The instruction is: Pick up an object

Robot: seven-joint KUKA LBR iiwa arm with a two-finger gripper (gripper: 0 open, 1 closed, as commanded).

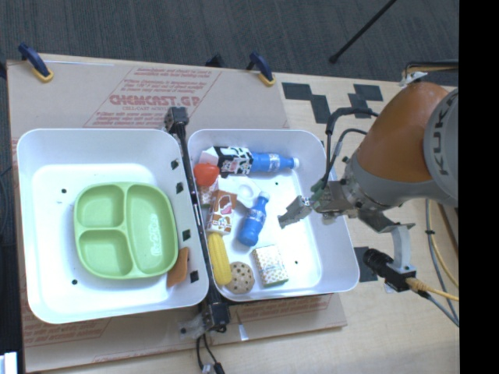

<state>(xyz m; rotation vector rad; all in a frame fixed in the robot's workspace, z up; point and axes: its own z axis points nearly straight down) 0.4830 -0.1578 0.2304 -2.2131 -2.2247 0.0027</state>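
On a pale wooden bench over dark grey carpet, two white bins [47, 154] sit on brown cardboard [156, 100], and the gripper [295, 212] hangs over the right bin, jaws apart and empty, just beside the blue bottle [253, 220].

Both bins [47, 302] are white. The left one carries a pale green divided plate [125, 230] and an orange-brown block [179, 269]. The right one shows a blue bottle [252, 221], a blue bottle with a black-and-white label [251, 162], a yellow corn cob [219, 260], a speckled brown cookie [239, 277] and a dotted box [270, 266]. The arm [409, 142] is orange over grey.
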